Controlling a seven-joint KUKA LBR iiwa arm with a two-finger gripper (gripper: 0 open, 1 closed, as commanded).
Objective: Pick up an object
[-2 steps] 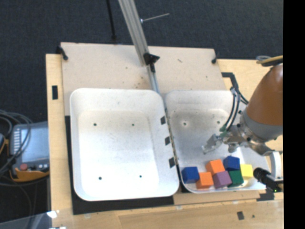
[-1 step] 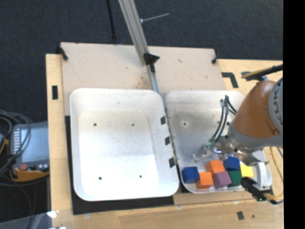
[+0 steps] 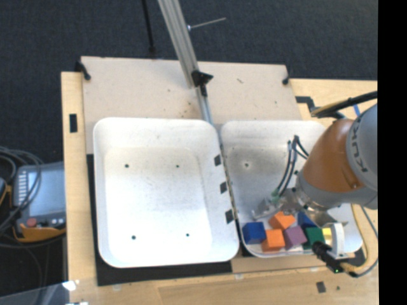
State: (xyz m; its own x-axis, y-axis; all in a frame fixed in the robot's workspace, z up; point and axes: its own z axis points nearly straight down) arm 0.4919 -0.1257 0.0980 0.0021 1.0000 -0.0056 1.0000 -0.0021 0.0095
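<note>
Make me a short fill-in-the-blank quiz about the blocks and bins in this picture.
1. The small blocks sit in the ____ bin of the view.
2. The blue block lies to the ____ of the purple block.
3. The arm's band above the wrist is ____.

Answers: right; left; orange

Partial white letters on the arm [image 3: 356, 151], unreadable.
</note>
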